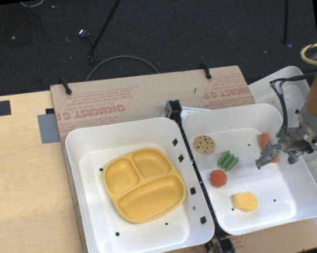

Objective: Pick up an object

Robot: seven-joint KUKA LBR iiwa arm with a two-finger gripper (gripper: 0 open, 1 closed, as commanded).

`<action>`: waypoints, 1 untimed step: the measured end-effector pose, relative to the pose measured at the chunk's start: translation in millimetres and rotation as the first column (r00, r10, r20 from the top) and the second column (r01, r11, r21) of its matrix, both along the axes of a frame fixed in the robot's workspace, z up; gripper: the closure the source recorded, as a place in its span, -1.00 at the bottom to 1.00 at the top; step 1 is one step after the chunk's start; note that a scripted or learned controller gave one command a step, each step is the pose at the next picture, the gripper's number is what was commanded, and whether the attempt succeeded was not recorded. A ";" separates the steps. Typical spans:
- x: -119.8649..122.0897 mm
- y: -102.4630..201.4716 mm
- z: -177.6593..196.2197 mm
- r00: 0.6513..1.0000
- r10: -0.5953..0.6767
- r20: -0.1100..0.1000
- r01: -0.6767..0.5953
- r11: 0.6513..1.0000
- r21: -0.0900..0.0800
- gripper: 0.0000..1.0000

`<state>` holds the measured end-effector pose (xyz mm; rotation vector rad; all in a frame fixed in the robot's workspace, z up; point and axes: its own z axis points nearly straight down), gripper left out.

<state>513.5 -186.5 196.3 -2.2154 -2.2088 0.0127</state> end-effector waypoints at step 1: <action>3.0 0.3 6.8 1.000 0.003 0.012 -0.003 1.000 -0.002 -1.00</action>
